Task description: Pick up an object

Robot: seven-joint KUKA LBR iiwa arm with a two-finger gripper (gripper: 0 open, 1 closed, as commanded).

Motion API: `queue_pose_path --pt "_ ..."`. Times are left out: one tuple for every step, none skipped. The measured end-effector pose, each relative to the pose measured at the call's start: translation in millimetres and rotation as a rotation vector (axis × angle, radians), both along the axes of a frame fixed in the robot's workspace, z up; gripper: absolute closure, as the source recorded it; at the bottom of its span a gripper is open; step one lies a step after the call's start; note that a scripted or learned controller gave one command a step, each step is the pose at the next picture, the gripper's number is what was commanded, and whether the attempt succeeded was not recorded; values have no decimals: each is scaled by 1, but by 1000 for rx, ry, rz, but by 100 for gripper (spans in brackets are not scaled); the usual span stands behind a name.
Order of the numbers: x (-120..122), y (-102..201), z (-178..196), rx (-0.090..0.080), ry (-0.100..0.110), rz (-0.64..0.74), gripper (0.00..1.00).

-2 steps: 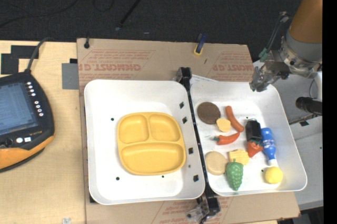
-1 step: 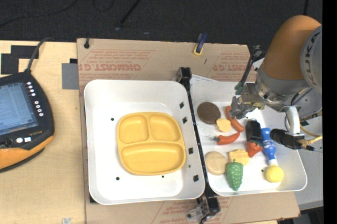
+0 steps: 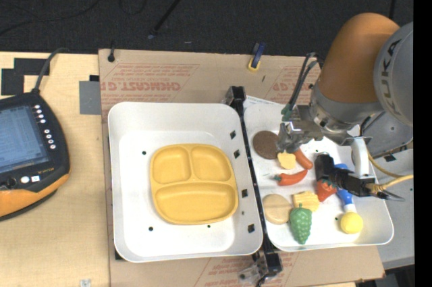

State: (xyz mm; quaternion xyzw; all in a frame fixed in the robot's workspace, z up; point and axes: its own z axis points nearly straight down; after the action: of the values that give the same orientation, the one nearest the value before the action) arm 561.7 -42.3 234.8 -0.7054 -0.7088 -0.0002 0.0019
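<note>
My gripper (image 3: 289, 142) hangs low over the back-left part of the right bin (image 3: 378, 235). Directly below its tip lies a small yellow piece (image 3: 287, 161), with an orange carrot-like piece (image 3: 304, 159) touching it on the right. A brown disc (image 3: 264, 144) lies just left of the gripper. A red chili pepper (image 3: 291, 177) lies in front of the yellow piece. I see nothing lifted off the bin floor.
Toward the right bin's front lie a beige oval (image 3: 275, 209), a corn piece (image 3: 306, 199), a green fruit (image 3: 301, 224), a yellow lemon (image 3: 350, 223), and a red piece (image 3: 325, 190) next to a blue one (image 3: 345, 197). The left bin (image 3: 128, 144) holds a yellow divided plate (image 3: 194, 184).
</note>
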Motion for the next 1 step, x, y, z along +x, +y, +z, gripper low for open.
queue_pose_path --pt "-66 81 -27 1 9 2 100"
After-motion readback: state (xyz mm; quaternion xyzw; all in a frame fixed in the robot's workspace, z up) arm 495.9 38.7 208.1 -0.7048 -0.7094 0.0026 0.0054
